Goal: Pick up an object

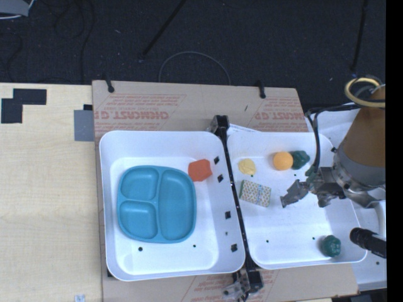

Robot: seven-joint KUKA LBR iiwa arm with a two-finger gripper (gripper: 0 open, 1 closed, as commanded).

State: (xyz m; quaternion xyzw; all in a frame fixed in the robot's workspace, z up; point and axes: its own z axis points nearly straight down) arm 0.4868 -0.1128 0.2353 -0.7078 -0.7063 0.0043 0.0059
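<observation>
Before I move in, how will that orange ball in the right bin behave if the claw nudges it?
The orange ball looks round and smooth, so it would probably roll. It sits against a dark green object, which may stop it rolling right.

A: What's sitting in the left bin (107, 168)?
B: Blue divided plate (157, 203) lying flat, orange-red block (199, 170) resting just beside its upper right corner.
A: Under the bins?
B: Cardboard sheet (189, 109) lying on the pale wooden bench (44, 200), black cables (189, 61) trailing across the dark floor behind
</observation>
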